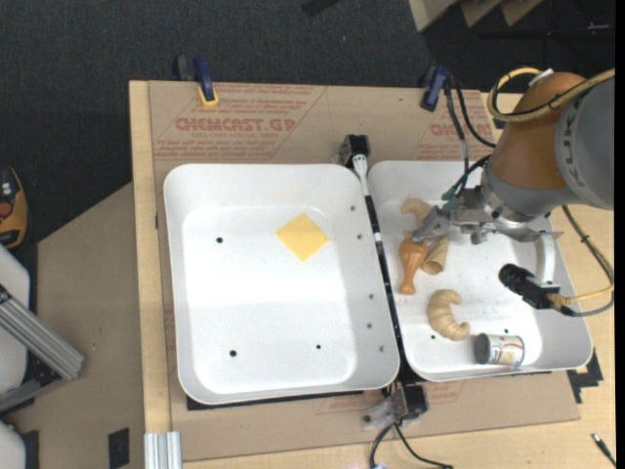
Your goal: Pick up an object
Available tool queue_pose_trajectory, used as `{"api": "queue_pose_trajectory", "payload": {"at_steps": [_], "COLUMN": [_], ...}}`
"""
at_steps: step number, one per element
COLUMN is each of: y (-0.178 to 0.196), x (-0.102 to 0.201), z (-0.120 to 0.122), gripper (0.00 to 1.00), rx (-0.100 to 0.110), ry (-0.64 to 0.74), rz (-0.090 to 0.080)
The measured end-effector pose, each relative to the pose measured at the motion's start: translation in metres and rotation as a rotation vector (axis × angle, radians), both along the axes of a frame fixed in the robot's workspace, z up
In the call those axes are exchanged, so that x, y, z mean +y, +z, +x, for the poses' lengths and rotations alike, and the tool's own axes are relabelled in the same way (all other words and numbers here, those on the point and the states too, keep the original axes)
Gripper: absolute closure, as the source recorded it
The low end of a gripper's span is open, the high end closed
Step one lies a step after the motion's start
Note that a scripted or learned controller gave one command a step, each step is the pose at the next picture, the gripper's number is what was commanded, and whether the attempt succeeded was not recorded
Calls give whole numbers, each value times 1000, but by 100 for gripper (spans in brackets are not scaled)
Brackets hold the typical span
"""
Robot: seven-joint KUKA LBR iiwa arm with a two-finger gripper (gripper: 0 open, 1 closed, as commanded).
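I see two white bins, the left bin (195, 262) and the right bin (557, 340), on a cardboard-covered bench (293, 115) over dark carpet (98, 27). The gripper (435, 225) hangs over the right bin beside a croissant (447, 315); its grip I cannot tell.

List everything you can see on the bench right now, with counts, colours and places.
Bins: 2, white, side by side on the bench.
Flat square piece: 1, yellow, left bin, upper middle.
Croissant: 1, tan, right bin, lower middle.
Drumstick-shaped item: 1, orange-brown, right bin near the divider.
Curved pieces: 2, beige, right bin, by the gripper.
Small can: 1, white with dark lid, right bin front edge.
Clamps: 2, blue, board's far edge.
Gripper: 1, grey, over the right bin.
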State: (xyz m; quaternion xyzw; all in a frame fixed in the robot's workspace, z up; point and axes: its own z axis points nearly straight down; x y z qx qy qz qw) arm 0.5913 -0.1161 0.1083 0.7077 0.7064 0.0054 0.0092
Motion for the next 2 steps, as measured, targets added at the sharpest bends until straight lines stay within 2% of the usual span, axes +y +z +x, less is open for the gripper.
{"api": "queue_pose_trajectory", "payload": {"at_steps": [1, 2], "y": [-23, -23], "x": [25, 11], "z": [29, 78], "gripper": [0, 0], "rx": [15, 14], "ry": [6, 4], "rz": [4, 3]}}
